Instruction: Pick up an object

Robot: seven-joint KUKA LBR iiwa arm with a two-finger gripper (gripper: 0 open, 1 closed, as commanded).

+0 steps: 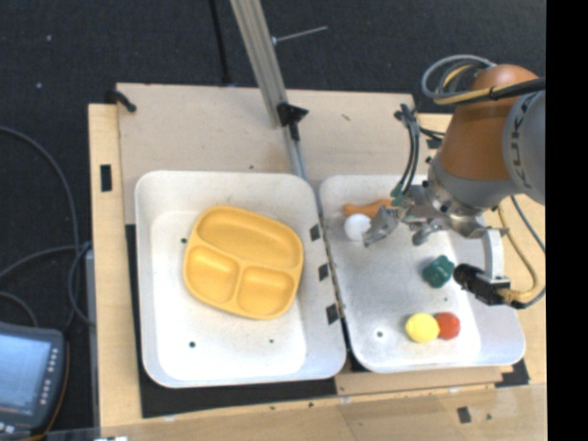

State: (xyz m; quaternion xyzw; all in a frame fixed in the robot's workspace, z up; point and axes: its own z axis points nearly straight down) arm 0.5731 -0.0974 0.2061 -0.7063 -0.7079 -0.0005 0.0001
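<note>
Hovering claw (397, 227) nears white ball (356, 227) (no legible writing anywhere).

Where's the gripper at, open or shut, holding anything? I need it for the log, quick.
Gripper: over the right bin, close to the white ball; open or shut cannot be told, and nothing is seen between its fingers.

Two bins sit side by side on the counter (211, 127). The left bin (161, 338) holds a divided tray (243, 262). The right bin (386, 347) holds a block (438, 271) centrally, two balls (423, 328) touching near its front, and the gripper (397, 230) over its rear.
</note>
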